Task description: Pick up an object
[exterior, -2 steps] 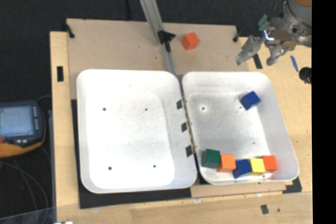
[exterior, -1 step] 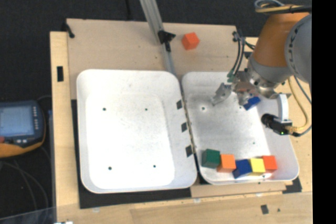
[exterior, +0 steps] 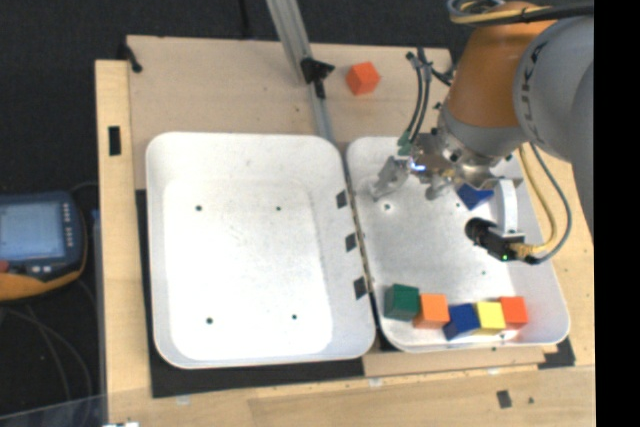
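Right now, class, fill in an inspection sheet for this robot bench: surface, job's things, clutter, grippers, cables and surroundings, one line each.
Surface: wooden bench bearing a left bin and a right bin, side by side.
Job's things: green block, orange block, blue block, yellow block and another orange block in a row along the right bin's near edge; a blue piece partly hidden under the arm.
Clutter: a lone orange cube on the bench behind the bins.
Grippers: gripper over the right bin's far part, with nothing seen in it.
Cables: hoses looping beside the wrist.
Surroundings: metal rail, handheld screen at the left, dark floor.
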`<state>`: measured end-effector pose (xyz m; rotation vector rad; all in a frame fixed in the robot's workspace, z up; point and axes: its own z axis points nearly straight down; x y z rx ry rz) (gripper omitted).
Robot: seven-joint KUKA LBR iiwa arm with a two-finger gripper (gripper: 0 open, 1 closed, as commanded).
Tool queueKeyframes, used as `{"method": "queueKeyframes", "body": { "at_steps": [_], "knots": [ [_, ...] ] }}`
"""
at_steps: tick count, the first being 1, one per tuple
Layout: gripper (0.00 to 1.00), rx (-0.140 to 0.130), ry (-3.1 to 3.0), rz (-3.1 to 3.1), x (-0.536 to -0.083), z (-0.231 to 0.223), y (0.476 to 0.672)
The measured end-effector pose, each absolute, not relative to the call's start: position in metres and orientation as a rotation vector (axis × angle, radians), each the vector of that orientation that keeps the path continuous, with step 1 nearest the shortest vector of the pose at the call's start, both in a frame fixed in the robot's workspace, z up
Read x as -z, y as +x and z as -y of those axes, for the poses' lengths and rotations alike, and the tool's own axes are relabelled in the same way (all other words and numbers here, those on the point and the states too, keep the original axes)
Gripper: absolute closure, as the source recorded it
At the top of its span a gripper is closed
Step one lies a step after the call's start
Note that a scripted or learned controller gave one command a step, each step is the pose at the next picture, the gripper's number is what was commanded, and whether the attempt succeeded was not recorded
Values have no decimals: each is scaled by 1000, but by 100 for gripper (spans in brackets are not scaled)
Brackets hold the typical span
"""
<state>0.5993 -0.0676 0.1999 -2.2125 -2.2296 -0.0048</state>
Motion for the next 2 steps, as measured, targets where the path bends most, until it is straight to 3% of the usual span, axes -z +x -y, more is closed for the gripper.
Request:
{"method": "queueKeyframes", "body": {
  "at_steps": [1, 2],
  "knots": [
    [0, 8, -2230, 2226, -330, 109, 522],
    [0, 8, -2230, 2229, -489, 147, 523]
  ]
}}
